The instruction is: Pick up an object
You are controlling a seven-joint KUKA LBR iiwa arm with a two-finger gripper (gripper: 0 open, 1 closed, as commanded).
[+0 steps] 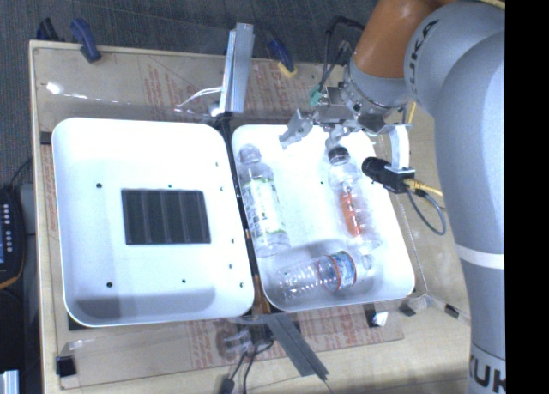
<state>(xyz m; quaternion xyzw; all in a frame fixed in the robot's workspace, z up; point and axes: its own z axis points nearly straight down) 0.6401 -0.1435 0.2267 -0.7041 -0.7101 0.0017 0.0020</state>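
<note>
**Mia:** Two white bins sit side by side on the desk (129,70). The left bin (86,212) has a dark square with stripes (165,216) in the middle of its floor.

**Ben:** And the right bin (395,276)?

**Mia:** It has three clear plastic bottles in it. One bottle with a green label (262,202) lies along the left wall, with its cap pointing to the far side. One bottle with an orange label (352,203) lies near the right wall, and its dark cap points to the far side too. The third one, the bottle with a blue label (322,274), lies across the near end of the bin, just beside the other two.

**Ben:** Where is the arm?

**Mia:** The big grey arm (467,109) comes in from the right. It has an orange band (386,27) above the wrist. The claw (330,130) hangs over the far end of the right bin, very near the cap of the bottle with an orange label.

**Ben:** Is the claw open or closed? Is it holding a bottle?

**Mia:** I cannot tell if it is open or closed. It is too small and mixed up with wires. I see no bottle between its parts. All three bottles lie on the bin floor.

**Ben:** What else is there?

**Mia:** A grey bar (236,66) stands at the far side, between the two bins. Blue clamps (86,40) grip the far edge of the desk.
</note>
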